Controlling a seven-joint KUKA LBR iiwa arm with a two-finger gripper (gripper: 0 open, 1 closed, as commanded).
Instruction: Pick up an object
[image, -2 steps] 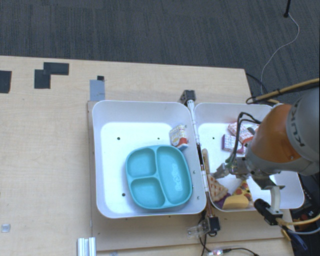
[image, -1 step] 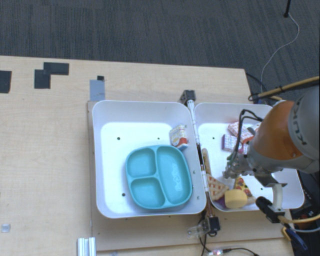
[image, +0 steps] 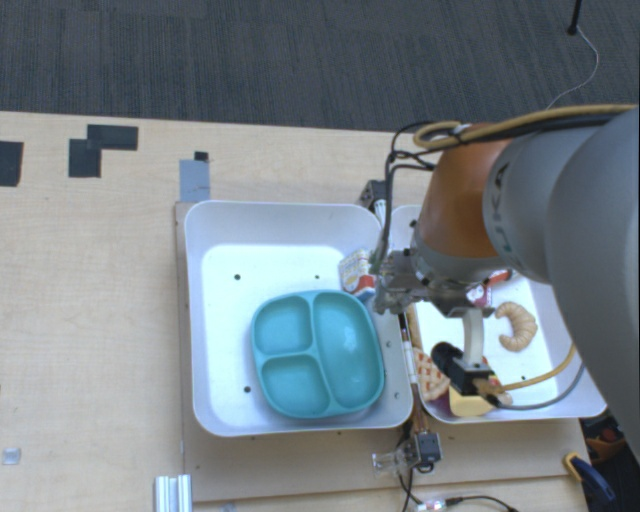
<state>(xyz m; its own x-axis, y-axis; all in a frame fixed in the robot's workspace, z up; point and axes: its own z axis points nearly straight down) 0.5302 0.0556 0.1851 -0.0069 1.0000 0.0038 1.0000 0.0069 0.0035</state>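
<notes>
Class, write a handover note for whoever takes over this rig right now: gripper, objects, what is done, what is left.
Gripper: over the right bin's left side; grip hidden by the wrist.
Right bin: croissant, waffle piece, yellow item.
Left bin: teal divided plate, small packet.
Done: no pick visible.
Left: grasp and lift one object.

The arm (image: 540, 190) (cut off at right) hides much of the right bin (image: 548, 355).

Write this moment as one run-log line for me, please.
gripper: between the bins | grasp: unconfirmed | left bin: teal plate | right bin: croissant
</notes>
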